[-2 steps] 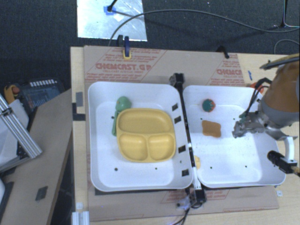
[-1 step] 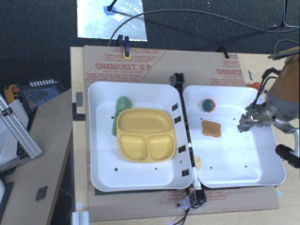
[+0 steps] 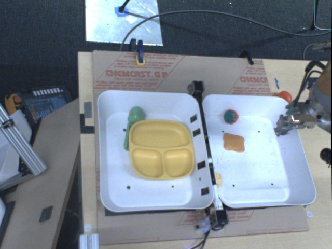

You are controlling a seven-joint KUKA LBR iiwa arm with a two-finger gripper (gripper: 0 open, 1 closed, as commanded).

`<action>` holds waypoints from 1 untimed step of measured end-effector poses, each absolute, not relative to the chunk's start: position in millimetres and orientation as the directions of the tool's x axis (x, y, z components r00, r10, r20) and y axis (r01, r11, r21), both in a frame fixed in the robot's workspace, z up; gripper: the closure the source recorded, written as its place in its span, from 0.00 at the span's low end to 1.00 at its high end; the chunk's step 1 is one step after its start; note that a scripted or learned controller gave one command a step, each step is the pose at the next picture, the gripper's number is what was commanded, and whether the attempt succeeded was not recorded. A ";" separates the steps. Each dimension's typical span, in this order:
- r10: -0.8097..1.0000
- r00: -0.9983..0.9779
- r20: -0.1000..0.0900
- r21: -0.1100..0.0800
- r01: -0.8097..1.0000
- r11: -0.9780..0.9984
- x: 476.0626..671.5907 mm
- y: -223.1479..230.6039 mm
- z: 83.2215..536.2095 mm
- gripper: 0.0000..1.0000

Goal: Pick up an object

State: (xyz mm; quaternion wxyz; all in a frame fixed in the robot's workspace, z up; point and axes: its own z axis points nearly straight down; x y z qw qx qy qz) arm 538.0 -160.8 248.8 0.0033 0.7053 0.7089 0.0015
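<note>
Past my bench (image 3: pixel 270 71) I see dark carpet (image 3: pixel 41 35) with a shiny metal sheet (image 3: pixel 123 13) lying on it. A thin cable (image 3: pixel 223 17) crosses the floor. At far left stands an aluminium rail (image 3: pixel 21 144).

Single cam fixed overhead, tilted toward 12 o'clock, far enough back to catch both white bins (image 3: pixel 155 100); arm (image 3: pixel 316 105) probably enters around 3 o'clock.

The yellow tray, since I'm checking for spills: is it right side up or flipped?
Right side up: the yellow tray shows its three hollow compartments facing upward.
</note>
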 end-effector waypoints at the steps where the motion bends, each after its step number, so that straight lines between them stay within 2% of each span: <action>1: 1.000 -0.008 0.000 0.002 1.000 0.008 530.9 -118.8 248.0 1.00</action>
